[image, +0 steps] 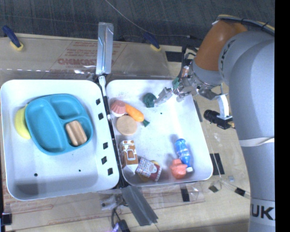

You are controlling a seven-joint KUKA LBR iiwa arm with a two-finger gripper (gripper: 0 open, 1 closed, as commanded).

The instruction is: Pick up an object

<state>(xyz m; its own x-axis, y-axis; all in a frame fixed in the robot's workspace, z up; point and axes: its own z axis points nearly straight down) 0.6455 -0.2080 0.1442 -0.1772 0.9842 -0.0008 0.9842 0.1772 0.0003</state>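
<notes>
Camera view puts the likeliest target, a dark green object, in the right bin near its upper rim, just beside the gripper. I judge the arm is placed here to approach it. I cannot tell the gripper's state, and I see nothing held. I count seven further items in this bin, including one carrot and one blue bottle. One blue tray lies in the left bin, carrying one bread roll.
</notes>
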